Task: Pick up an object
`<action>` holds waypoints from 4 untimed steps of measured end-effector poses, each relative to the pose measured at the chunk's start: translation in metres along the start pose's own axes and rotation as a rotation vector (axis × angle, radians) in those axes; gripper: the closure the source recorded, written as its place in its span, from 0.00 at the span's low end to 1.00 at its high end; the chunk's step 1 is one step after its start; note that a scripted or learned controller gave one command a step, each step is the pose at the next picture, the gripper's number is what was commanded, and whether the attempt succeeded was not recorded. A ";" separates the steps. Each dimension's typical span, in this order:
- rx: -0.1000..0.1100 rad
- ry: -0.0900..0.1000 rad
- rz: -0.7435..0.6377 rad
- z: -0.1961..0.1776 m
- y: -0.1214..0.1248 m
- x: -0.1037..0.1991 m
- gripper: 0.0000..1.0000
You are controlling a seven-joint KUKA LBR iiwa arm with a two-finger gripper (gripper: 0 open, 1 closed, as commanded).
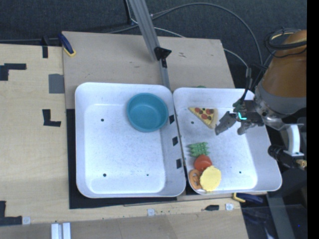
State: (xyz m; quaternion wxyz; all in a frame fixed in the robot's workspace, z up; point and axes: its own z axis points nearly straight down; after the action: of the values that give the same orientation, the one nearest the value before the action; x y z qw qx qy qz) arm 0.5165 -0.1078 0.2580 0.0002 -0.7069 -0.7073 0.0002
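White bins sit side by side on the worktop (199, 51). We see the gripper (233, 126) spread and holding nothing above the right bin (259, 168), just beside the pizza slice (204, 115).

Bench (30, 148) was light wood, with black tape marks on its left part. A raised wooden board (199, 59) sat on it, carrying two shallow white bins side by side, rims touching: left bin (89, 148), right bin (259, 178). Black mat (71, 153) showed under the left bin's edge.
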 end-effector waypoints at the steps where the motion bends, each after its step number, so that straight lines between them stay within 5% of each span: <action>1: 0.000 0.000 0.000 0.000 0.000 0.000 0.00; 4: 0.005 0.001 0.000 0.164 -0.001 0.009 0.00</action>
State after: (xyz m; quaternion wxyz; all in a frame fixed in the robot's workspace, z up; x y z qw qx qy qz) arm 0.5152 -0.0984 0.0939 0.0023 -0.7069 -0.7073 0.0018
